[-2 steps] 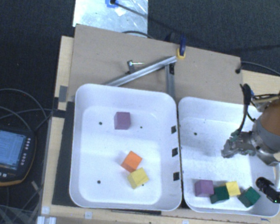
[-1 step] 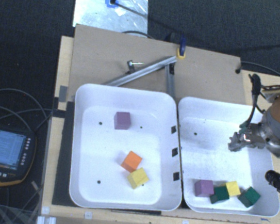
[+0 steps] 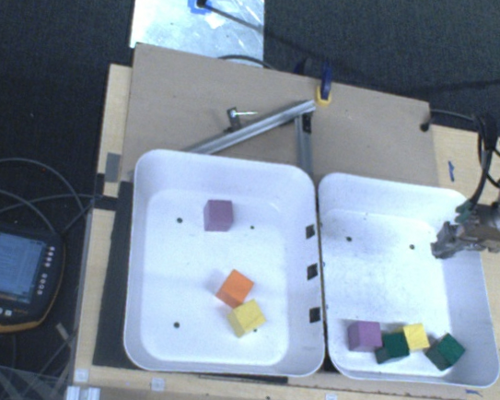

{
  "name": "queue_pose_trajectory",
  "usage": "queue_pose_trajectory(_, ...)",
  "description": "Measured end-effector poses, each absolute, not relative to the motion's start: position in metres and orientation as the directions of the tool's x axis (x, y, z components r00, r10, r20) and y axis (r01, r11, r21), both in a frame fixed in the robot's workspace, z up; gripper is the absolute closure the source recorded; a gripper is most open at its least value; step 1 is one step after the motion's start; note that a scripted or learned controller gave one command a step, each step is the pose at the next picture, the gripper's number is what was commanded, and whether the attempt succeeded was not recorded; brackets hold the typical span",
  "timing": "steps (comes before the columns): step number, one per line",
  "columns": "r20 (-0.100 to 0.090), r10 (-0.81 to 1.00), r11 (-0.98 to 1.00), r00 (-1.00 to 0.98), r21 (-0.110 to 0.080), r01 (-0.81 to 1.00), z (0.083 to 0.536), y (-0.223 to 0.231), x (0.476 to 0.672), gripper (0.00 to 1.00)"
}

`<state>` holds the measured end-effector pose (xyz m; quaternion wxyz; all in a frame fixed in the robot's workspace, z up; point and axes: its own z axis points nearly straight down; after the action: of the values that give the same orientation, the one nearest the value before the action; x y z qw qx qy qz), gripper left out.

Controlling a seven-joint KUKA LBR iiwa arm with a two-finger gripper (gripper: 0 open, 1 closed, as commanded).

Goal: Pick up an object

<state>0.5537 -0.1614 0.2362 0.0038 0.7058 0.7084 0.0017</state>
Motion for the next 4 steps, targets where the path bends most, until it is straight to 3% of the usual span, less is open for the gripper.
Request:
queue_pose_trajectory(1, -0.002, 1.000, 0.005, -0.005, 0.007, 1.000, 0.279, -0.162, 0.555, 1.00)
queue_pose_trajectory(4, 0.002, 1.000, 0.011, -0.011, 0.003, 1.000, 0.267, -0.019, 0.553, 1.00)
